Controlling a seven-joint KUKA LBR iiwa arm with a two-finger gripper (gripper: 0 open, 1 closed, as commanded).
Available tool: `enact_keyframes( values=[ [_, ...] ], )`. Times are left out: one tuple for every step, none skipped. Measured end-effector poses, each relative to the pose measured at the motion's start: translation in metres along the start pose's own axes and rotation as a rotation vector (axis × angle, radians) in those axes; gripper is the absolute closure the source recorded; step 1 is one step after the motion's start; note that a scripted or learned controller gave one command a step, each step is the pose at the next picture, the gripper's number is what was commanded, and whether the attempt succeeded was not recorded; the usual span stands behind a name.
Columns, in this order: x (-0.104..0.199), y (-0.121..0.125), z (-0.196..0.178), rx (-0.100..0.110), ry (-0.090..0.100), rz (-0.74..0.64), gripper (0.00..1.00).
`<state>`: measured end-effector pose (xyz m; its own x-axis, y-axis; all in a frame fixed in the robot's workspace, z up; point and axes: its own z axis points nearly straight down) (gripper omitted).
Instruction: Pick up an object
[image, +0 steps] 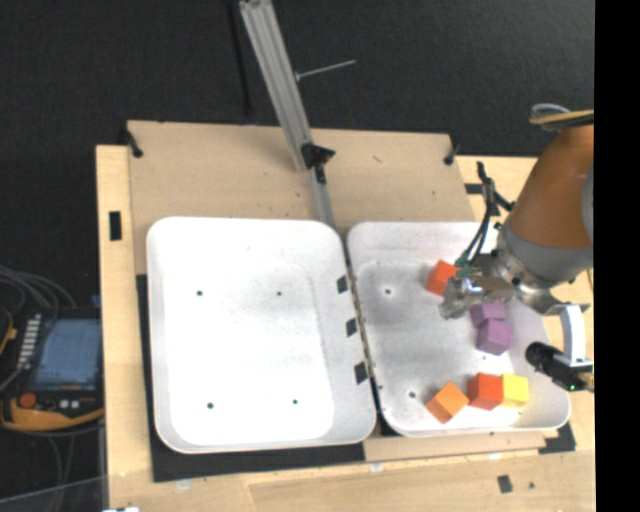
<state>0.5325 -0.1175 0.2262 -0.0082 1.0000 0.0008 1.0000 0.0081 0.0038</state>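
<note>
End effector (462, 297) low in right white bin (400, 400), between small orange cube (440, 277) and purple block (492, 325); finger opening unreadable, so grasp unconfirmed.

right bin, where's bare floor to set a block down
Free: the right bin's left half, between the divider and the orange block. Crowded: the right side, where the pincer hangs by the purple blocks, and the near edge's row: orange cube, red cube, yellow cube.
</note>
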Motion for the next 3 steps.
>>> enact_keyframes(
  values=[
    [0.055, 0.022, 0.006, 0.001, 0.0, 0.0, 1.0],
    [0.105, 0.037, -0.008, 0.001, 0.001, 0.0, 1.0],
    [0.15, 0.05, 0.0, 0.0, -0.001, 0.002, 1.0]
  ],
)
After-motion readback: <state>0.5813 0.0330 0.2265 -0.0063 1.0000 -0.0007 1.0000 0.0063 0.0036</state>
